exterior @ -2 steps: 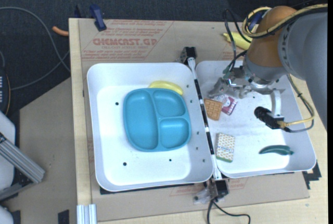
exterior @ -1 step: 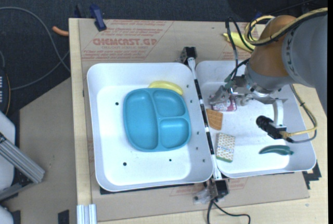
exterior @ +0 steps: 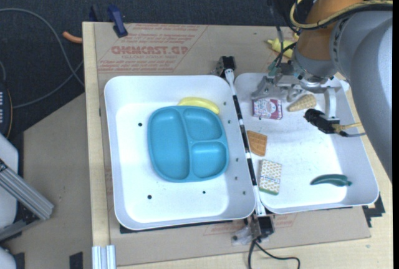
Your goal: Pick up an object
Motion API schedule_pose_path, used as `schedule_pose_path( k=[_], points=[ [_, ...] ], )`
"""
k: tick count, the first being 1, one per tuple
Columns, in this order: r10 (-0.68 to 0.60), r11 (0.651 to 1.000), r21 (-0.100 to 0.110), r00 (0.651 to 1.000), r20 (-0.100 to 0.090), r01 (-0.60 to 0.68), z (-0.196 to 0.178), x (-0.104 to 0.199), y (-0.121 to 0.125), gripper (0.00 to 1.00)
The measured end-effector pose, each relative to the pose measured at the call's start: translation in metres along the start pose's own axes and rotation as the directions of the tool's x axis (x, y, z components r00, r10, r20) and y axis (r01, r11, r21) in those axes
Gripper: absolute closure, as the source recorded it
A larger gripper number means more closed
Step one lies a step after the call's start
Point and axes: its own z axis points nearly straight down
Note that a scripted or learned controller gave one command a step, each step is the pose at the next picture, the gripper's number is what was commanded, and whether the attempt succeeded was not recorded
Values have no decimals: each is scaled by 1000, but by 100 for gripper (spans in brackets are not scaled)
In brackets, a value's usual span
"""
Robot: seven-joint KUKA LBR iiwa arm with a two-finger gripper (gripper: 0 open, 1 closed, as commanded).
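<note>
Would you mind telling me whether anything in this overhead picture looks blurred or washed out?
Camera view: the arm at the right looks soft and out of focus; the blue tray is sharp; the white bin around it is bright, slightly washed out.

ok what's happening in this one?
The grey arm has its tool over the far end of the right white bin, by a small red-and-white packet and a tan wedge. No grasp is visible. A brown square tile, patterned box and green pod lie nearer. The left white bin holds a blue divided plate.
</note>
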Motion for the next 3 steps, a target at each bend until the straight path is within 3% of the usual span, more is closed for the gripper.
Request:
schedule_pose_path(
  k=[1,2,3],
  points=[
    [0,1000,11,1000,-1,0,4,16,-3,0],
    [2,1000,13,1000,-1,-2,4,-11,-21,0],
    [2,1000,10,1000,-1,-2,-6,-11,-20,100]
  ],
)
